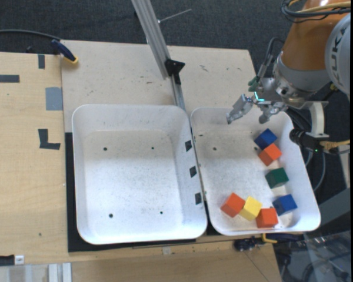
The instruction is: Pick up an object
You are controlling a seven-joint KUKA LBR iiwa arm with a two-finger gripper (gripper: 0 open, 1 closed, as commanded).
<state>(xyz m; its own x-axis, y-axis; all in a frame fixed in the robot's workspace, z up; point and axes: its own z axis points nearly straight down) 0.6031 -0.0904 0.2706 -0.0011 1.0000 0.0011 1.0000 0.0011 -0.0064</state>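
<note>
Two fingers of the gripper (250, 114) are seen spread apart with nothing between them, hung over the far end of the right bin (223, 163). Just beside it, toward the near side, a blue cube (265, 138) is found touching an orange cube (271, 153), with a green cube (276, 177) below these. Further down, another blue cube (285, 204) is placed near the bin's right wall. At the near end an orange cube (232, 205), a yellow cube (251, 208) and a red-orange cube (267, 217) are clustered together. The left bin (129, 175) is set alongside.
</note>
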